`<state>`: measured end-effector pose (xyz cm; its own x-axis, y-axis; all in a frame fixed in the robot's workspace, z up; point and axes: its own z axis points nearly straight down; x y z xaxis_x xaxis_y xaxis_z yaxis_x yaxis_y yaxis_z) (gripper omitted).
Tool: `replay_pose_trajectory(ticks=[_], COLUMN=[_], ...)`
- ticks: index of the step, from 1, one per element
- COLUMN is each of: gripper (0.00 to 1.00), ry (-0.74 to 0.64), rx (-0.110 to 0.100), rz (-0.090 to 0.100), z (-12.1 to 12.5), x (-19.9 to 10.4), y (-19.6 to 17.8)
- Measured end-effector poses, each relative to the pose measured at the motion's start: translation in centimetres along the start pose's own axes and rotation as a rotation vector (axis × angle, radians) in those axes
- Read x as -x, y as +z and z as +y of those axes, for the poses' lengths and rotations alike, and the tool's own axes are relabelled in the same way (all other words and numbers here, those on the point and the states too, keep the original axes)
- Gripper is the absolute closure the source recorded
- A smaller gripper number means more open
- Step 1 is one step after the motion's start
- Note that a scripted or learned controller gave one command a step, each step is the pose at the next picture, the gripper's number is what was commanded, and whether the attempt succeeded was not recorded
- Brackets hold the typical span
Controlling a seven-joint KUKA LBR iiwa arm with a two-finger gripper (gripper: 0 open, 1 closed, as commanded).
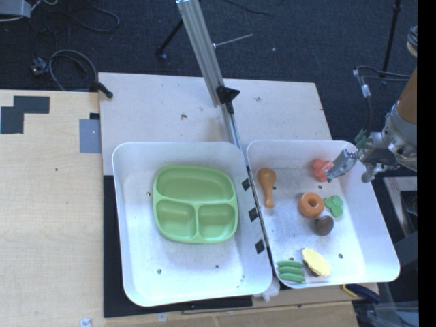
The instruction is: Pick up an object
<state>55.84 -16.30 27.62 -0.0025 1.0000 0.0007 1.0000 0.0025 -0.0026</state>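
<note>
The right bin (381, 251) holds several toy foods. A salmon-red piece (319, 167) lies near its far side, an orange doughnut (312, 204) in the middle, a green leafy piece (334, 205) beside it and a brown lump (323, 225) below. A tan drumstick (266, 184) lies at the bin's left, with a yellow piece (315, 261) and a green pea pod (291, 271) at the front. My gripper (354, 170) hovers over the bin's far right edge, open, with nothing between its fingers. Its left finger (338, 165) is just right of the salmon-red piece.
The left bin (129, 251) holds a green divided plate (195, 204). A grey metal rail (204, 50) runs from the back down to the wall between the bins. Cables lie on the dark floor behind the bench.
</note>
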Motion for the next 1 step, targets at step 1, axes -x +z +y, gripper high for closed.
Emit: replay_pose_trajectory(ticks=[1], gripper=[0.0], ry=[0.002], rx=[0.0], rz=[0.0], z=[-0.01], x=[0.06], y=[-0.01])
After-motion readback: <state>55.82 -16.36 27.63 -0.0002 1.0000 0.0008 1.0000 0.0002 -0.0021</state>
